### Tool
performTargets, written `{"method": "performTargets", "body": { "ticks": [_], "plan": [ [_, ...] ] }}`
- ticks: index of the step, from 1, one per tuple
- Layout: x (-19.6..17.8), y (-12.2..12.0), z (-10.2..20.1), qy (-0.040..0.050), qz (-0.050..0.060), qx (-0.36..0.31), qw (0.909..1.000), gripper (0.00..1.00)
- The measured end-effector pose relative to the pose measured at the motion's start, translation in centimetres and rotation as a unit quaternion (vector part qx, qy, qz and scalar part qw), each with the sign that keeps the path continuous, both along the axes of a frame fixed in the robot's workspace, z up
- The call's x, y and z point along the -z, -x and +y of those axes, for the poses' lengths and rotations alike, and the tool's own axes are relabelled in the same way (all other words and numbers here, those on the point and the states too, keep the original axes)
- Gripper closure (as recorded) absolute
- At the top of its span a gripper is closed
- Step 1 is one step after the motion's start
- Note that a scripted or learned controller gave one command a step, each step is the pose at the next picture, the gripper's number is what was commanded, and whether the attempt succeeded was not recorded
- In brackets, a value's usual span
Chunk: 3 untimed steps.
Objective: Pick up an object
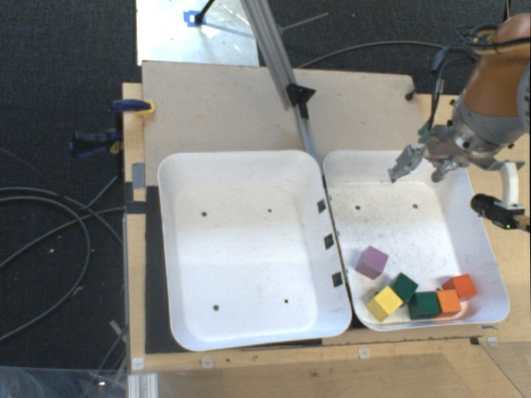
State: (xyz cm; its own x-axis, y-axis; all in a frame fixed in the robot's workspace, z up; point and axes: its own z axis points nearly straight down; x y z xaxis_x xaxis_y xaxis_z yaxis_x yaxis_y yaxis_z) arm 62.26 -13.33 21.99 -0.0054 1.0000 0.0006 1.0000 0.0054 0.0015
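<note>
Several small blocks lie in the near right corner of the right bin [398,214]: a purple block [372,262], a yellow block [384,303], a dark green block [404,288], a green block [424,305], an orange block [449,302] and a red-orange block [461,286]. My gripper [421,167] hangs over the far edge of that bin, well back from the blocks. It is open, and nothing sits between its fingers [404,164].
The left bin [241,247] sits beside the right one, with black clips along their shared wall. A slanted metal pole [278,48] comes down to the gap between the bins. A blue and yellow clamp [124,106] grips the bench's left edge. Cables lie on the floor at left.
</note>
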Motion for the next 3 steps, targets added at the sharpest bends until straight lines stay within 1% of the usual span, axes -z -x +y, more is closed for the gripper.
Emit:
{"method": "performTargets", "body": {
  "ticks": [1,2,3],
  "plan": [
    [3.9,8.8,4.1,-0.0012,0.005,0.001,1.0000,0.00],
    [13.3,12.1,4.4,-0.0005,0.002,0.002,1.0000,0.00],
    [11.9,11.8,4.3,0.0003,-0.001,0.001,1.0000,1.00]
  ]
}}
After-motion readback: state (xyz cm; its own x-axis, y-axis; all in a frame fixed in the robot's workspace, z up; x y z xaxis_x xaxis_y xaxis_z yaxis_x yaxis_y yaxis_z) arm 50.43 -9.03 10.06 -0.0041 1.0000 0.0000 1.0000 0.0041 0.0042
